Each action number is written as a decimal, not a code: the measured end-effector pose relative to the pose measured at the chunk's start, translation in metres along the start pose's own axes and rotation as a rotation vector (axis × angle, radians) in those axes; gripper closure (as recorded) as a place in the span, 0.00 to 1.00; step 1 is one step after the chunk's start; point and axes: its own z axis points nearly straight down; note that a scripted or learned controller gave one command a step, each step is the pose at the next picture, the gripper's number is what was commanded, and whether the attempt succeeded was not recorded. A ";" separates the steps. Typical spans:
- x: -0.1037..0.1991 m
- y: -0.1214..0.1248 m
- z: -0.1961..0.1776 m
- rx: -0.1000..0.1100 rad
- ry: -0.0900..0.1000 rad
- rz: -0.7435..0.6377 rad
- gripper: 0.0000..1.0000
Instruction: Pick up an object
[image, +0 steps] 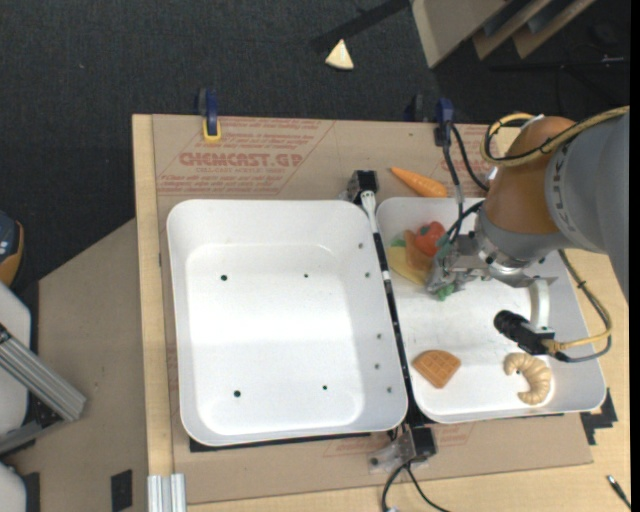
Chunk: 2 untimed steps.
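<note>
My gripper (443, 278) is low in the right bin (470, 400), near its left wall. Something small and green (444, 288) shows at the gripper's tip; whether it is held I cannot tell. A red and green toy (428, 238) lies just behind the gripper, and a yellow piece (404, 263) lies to its left against the bin wall. Nearer the front lie an orange biscuit-like piece (437, 367) and a tan croissant (530, 377).
The left bin (190, 300) lies beside the right one, and the two share a raised rim. An orange carrot (418, 182) lies on the board behind the right bin. Clamps stand at the board's back edge (209, 112).
</note>
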 end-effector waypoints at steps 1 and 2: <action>-0.009 -0.117 -0.001 0.003 0.001 0.005 1.00; 0.053 -0.076 -0.107 -0.017 -0.001 -0.010 1.00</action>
